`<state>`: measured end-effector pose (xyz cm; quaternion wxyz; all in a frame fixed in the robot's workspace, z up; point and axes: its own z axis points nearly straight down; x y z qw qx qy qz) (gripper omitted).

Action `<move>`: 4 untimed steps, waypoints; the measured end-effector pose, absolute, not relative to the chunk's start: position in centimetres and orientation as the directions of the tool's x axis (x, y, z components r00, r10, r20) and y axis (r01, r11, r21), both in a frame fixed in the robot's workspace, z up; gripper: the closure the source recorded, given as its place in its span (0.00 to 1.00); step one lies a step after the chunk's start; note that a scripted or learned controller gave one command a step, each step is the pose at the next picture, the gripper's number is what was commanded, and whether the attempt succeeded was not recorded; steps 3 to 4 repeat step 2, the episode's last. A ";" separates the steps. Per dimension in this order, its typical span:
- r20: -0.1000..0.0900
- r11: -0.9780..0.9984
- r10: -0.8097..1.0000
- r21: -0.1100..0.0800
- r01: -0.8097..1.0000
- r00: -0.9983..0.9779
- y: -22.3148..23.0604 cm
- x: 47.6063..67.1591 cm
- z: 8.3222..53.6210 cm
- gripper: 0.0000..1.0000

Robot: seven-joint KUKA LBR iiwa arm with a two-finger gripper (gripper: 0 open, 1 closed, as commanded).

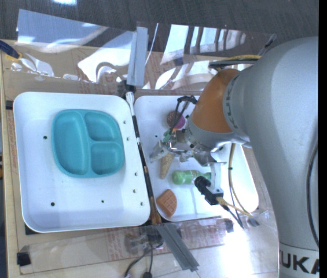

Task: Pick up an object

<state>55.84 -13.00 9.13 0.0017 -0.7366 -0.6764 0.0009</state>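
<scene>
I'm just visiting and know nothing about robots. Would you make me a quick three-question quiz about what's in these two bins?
1. True or false: the teal divided tray lies in the left bin.
2. Multiple choice: in the right bin, where is the gripper? A) over the small objects B) over the tray C) outside both bins
3. Fill in: the object lying nearest the right bin's front edge is the ______-coloured piece.

Key: 1 true. 2 A; beside it lie a green object and a tan cone-shaped piece. 3 orange-brown.
</scene>
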 end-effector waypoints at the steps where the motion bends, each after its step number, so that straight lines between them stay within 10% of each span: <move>1: 0.002 -0.081 0.997 -0.007 0.997 0.081 -12.9 55.8 10.1 1.00; 2: 0.000 -0.033 0.999 -0.002 0.999 0.033 -8.3 65.2 19.2 1.00; 4: 0.000 -0.033 0.999 -0.002 0.999 0.033 -8.3 65.2 19.2 1.00</move>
